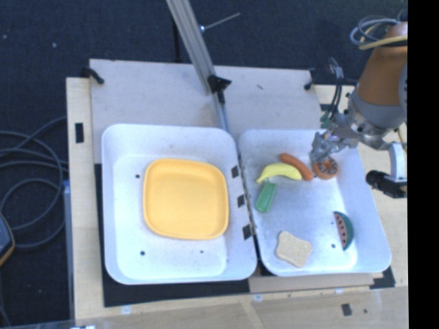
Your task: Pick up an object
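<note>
The right bin [357, 252] holds a yellow banana [279, 173], an orange-red sausage [296, 165], a green cucumber piece [265, 196], a slice of bread [293, 249], a watermelon wedge [343, 229] and a small round orange-brown piece [325, 168]. My gripper [322, 153] hangs over the bin's far right part, right above the round piece and just right of the sausage. Its fingertips point down at the round piece, and I see nothing lifted between them.
The left bin [116, 184] holds a yellow square plate [185, 199]. A slanted metal pole [195, 40] crosses the back of the bench and ends at the divide between the bins. The arm's orange band [381, 74] stands at the right edge.
</note>
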### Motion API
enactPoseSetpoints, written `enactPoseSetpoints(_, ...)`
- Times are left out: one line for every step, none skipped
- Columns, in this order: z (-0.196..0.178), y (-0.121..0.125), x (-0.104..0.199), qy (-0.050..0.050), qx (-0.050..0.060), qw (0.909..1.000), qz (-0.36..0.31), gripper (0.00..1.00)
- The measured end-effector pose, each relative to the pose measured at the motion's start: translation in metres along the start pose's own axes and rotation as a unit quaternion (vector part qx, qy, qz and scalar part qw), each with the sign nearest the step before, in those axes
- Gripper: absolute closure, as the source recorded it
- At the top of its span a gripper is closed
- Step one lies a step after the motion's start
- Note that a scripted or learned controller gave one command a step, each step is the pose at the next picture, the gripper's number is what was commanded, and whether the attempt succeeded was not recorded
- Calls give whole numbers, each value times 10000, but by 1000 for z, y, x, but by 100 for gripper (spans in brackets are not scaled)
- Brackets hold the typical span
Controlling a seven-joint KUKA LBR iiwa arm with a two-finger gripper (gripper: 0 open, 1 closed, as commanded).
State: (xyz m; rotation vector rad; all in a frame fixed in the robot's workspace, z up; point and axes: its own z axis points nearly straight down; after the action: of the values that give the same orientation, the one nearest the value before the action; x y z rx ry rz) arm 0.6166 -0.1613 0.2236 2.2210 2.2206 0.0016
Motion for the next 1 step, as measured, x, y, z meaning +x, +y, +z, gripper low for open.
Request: enactPoseSetpoints(-12, 1, 57, 4, -4, 10000, -22, 100)
